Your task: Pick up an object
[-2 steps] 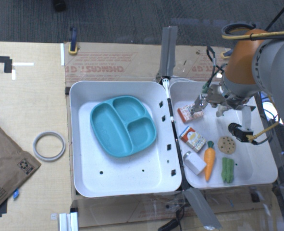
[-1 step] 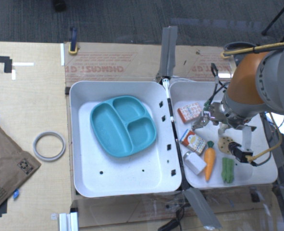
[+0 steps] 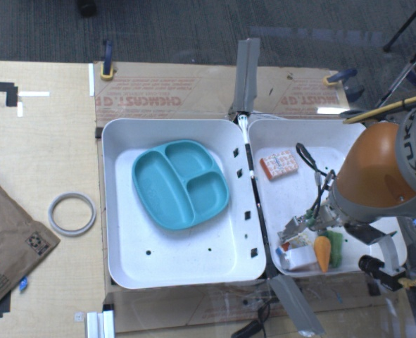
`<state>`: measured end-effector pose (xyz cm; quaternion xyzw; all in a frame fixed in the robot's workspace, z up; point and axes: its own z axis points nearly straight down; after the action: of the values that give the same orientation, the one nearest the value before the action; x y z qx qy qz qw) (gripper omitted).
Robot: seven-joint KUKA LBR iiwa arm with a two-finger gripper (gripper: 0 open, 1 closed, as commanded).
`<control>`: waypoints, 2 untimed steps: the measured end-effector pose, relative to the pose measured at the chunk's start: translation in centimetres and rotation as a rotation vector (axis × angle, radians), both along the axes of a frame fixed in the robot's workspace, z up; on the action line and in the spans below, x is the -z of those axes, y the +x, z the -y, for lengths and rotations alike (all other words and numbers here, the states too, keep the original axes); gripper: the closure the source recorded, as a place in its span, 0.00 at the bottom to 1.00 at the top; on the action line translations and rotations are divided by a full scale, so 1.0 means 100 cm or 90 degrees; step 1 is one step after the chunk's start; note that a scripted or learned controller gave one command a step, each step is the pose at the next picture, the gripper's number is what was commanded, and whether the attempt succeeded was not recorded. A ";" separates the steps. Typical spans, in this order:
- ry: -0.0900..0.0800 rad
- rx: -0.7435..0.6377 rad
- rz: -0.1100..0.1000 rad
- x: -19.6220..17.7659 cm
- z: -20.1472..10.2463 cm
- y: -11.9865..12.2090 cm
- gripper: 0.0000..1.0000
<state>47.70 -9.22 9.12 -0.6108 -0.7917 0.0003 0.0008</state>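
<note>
Nearest the camera, at the front edge of the desk [image 3: 46, 139], a grey flap sticks out below the gap between the two bins, with dark cables beside it. On the left, a brown cardboard box [image 3: 7, 248] lies tilted across the front corner, and a roll of tape [image 3: 72, 213] lies flat just beyond it, well apart from the bins.

In the right bin [image 3: 292, 136], the arm [image 3: 376, 167] reaches down from the right, its orange band large in view. The end effector [image 3: 295, 232] sits low over the bin's front left corner, just above a small pile of things. Whether it is spread or pressed together cannot be told from this angle, and nothing can be seen pinched in it. Just to its right lies an orange toy carrot [image 3: 322, 253] with a green piece [image 3: 335, 248] touching its far side; a pale flat item [image 3: 300, 258] lies under the end effector, against the front wall. Farther back in the same bin, a small red and white packet [image 3: 279, 165] lies alone near the divider, and a thin dark cable [image 3: 307, 158] curls beside it.

The left bin [image 3: 123, 259] holds a teal divided plate [image 3: 181, 184] with three compartments, lying flat near the middle and slightly turned.

Beyond the bins, brown cardboard [image 3: 172, 97] with red print covers the desk, held by clamps [image 3: 107, 62] at its far corners. A grey upright post [image 3: 247, 76] stands behind the join of the bins.
</note>
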 end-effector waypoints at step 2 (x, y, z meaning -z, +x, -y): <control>-0.001 -0.086 0.001 -0.148 -0.005 0.029 1.00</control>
<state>50.65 -8.74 23.92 -0.5558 -0.8313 0.0003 -0.0005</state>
